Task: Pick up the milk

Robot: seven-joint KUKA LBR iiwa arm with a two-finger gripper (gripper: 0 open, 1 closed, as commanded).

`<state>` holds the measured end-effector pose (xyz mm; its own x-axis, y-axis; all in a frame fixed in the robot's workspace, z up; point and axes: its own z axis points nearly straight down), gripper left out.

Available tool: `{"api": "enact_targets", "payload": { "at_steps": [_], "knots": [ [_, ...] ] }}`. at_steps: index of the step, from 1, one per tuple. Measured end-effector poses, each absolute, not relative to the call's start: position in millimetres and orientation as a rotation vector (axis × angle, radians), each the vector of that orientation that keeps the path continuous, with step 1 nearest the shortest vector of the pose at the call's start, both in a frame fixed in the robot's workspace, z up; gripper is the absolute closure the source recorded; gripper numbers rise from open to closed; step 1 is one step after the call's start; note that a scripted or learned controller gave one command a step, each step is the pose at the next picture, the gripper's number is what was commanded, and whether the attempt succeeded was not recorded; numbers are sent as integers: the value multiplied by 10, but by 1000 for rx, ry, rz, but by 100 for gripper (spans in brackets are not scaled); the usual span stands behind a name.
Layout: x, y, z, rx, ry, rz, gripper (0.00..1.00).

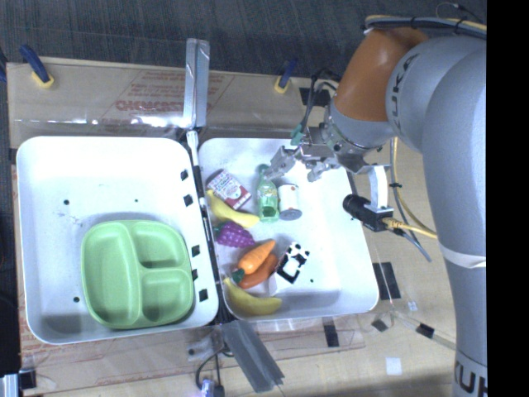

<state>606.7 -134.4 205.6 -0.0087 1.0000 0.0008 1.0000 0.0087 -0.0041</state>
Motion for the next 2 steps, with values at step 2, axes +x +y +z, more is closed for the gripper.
{"api": "enact_targets", "payload": {
  "at_steps": [2],
  "knots": [
    [4772,-1757,921,-2180,-2263,0,0]
  ]
}}
